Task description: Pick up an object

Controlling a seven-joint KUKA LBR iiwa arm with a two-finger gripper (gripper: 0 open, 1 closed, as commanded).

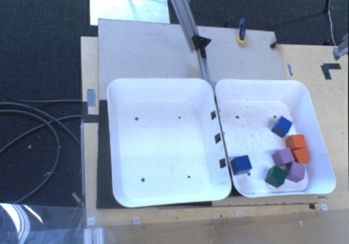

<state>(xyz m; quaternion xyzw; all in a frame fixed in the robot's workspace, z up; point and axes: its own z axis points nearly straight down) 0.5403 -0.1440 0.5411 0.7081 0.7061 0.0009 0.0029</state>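
Several small cubes lie in the right white bin (262,93). A blue cube (281,126) sits toward the right wall, and another blue cube (240,164) rests near the bin's front left corner. Two orange cubes (298,148) touch each other at the right. Two purple cubes (283,156) (296,172) and a dark green cube (276,176) cluster just in front of them. A small grey part (342,47) pokes in at the right edge of the view, far from the cubes.
The left white bin (163,87) stands beside the right one, joined by black clips (217,138). A slanted metal pole (185,13) crosses the back board. A blue-and-yellow clamp (241,33) sits at the board's rear. Cables (32,128) lie on the floor at left.
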